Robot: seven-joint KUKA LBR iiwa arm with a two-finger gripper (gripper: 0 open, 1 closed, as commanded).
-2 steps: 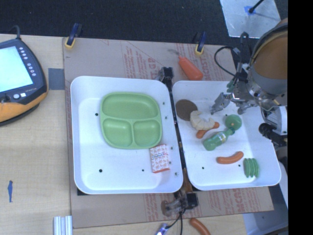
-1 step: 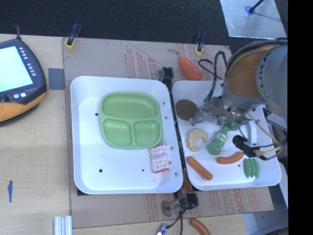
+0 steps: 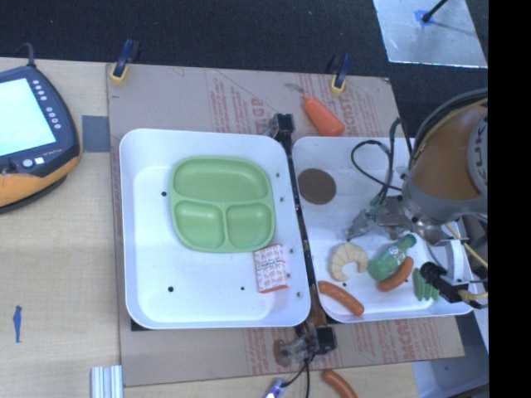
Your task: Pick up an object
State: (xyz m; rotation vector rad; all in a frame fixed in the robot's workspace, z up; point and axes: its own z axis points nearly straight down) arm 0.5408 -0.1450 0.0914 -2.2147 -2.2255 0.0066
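Note:
The right bin [image 3: 332, 152] holds a brown round disc [image 3: 316, 186], a pale croissant [image 3: 348, 259], a green bottle [image 3: 390, 258], an orange-red sausage [image 3: 341, 298] near its front edge, a second sausage [image 3: 396, 275] beside the bottle, and a small dark green piece [image 3: 425, 286]. My gripper [image 3: 366, 222] hangs low over the middle of this bin, just above the croissant and left of the bottle. Nothing is visibly held in it. The grey and orange arm [image 3: 444, 168] covers the bin's right side.
The left bin [image 3: 145, 247] carries a green divided plate [image 3: 222, 202] and a red-and-white packet [image 3: 270, 269]. An orange carrot [image 3: 322, 116] lies on the cardboard behind the bins, and another sausage [image 3: 340, 381] lies in front. A teach pendant [image 3: 29, 135] rests at far left. A black cable [image 3: 375, 166] loops over the right bin.

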